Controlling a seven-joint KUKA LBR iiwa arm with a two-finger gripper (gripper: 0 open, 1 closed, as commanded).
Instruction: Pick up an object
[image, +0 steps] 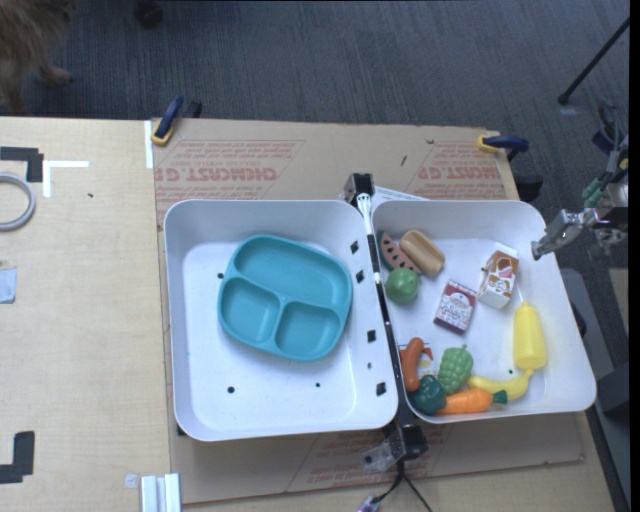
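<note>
Milk carton (499, 278) near claw (549, 240)

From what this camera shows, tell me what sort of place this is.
Most likely a robotics lab test bench, not a kitchen. Two shallow white bins sit on a cardboard sheet clamped to the bench, the food in the right bin is toy food such as a hot dog, and the floor is grey office carpet.

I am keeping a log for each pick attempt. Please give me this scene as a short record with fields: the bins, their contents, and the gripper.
left bin: holds a teal divided plate
right bin: holds toy food
items by right bin's far side: hot dog, green ball, small red box, small carton
items by right bin's near side: yellow bottle, grapes, carrot
gripper: above the right bin's far right rim, holding nothing visible
</note>
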